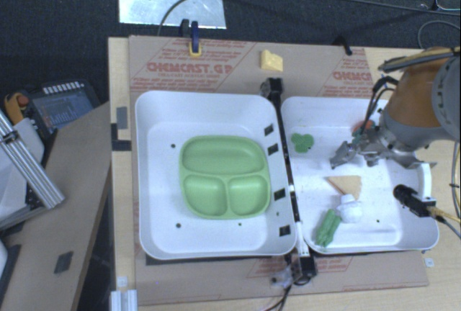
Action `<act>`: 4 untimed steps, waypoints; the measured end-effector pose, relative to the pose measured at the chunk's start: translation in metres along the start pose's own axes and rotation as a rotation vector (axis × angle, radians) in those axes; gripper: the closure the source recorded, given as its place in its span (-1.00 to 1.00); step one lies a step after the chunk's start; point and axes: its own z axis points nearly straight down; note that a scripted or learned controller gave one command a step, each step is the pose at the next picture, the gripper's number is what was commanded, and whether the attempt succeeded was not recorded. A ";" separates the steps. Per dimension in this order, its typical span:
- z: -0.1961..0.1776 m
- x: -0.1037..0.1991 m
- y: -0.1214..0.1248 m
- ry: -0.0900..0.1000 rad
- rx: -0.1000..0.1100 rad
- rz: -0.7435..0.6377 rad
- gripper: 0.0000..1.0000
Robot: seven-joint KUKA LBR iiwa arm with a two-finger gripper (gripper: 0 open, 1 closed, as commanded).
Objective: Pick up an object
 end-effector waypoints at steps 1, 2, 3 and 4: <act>0.024 0.000 0.001 -0.001 -0.002 0.000 -1.00; 0.012 0.000 0.002 -0.002 -0.006 -0.001 1.00; -0.051 0.004 0.005 -0.002 -0.009 -0.002 1.00; -0.106 0.004 0.007 -0.002 -0.010 -0.003 1.00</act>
